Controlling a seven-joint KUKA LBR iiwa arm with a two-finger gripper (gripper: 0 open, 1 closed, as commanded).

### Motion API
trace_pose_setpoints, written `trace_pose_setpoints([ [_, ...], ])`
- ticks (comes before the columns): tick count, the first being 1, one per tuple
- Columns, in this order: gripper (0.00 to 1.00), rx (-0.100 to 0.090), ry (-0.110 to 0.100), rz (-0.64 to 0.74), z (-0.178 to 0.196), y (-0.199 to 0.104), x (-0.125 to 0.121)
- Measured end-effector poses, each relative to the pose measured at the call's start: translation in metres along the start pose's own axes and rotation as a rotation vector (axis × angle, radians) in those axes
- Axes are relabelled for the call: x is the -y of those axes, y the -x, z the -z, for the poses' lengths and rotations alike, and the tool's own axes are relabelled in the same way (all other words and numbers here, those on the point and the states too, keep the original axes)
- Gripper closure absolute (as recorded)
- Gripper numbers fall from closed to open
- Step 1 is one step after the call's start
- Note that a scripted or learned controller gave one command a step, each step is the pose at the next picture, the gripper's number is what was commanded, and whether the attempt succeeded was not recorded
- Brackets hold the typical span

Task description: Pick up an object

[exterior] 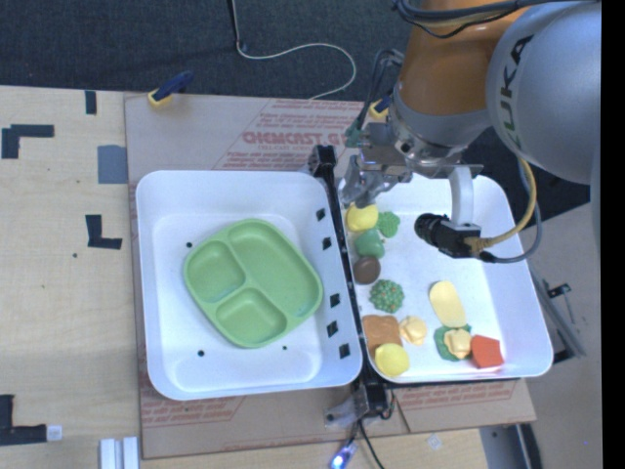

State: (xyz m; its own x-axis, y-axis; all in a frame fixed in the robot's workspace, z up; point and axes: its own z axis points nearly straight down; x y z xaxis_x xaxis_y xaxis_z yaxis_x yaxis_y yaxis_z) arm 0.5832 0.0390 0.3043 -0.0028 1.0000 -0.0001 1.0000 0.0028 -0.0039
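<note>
- Gripper [363, 195] low at 11 o'clock in the right bin [518, 262], just above a small yellow toy [362, 217]; whether clamped on it, cannot tell.
- Probably light, hard plastic, rounded and slippery; best pinched across the middle.
- Crowded by a green toy [389, 225] at 3 o'clock, a brown ball [366, 270] at 6, the bin wall close at 9.
- Green tray [252, 281] alone in the left bin [161, 213].

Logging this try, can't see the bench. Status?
Pincer low over right bin's far-left corner. Yellow toy right beneath it, grasp not confirmed. Green and brown pieces crowd that spot. Green tray in left bin.
</note>
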Motion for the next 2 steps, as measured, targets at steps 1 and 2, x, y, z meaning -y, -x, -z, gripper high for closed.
trace_pose_setpoints([
  [1,1.00,-0.003,0.022,0.002,0.216,-0.029,-0.010],
  [2,1.00,0.000,-0.003,-0.002,0.170,-0.018,0.066],
])
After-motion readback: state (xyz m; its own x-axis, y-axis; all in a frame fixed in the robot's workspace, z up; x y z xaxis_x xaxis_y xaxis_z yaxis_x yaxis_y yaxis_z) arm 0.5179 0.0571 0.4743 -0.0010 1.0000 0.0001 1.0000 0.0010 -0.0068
